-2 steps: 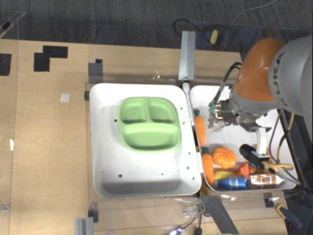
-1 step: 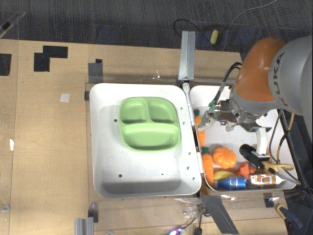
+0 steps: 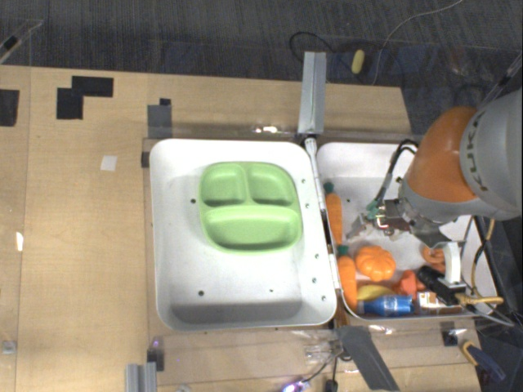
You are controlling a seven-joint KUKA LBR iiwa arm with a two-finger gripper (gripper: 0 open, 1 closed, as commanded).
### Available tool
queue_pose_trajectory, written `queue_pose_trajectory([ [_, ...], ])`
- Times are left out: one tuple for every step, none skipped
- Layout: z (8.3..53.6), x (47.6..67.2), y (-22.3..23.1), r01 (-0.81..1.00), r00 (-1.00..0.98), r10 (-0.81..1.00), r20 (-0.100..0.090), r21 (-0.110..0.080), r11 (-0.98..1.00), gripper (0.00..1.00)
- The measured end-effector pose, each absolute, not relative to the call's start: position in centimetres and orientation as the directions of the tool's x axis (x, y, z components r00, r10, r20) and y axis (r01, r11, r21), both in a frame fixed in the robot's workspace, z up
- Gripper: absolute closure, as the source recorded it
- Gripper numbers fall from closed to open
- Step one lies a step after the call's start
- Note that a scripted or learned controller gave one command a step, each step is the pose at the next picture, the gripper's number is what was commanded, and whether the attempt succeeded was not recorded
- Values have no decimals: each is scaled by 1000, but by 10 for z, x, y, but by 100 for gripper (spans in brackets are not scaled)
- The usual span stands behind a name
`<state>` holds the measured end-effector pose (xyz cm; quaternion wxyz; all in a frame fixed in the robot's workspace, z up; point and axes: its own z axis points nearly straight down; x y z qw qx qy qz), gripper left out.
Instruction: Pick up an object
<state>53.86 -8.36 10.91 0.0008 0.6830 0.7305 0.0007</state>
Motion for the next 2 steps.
queue_pose_trajectory([
  [90,513,-109,994,-109,994,-1,16,109,0],
  [103,516,-108,994,-111,994,-1,24,111,100],
])
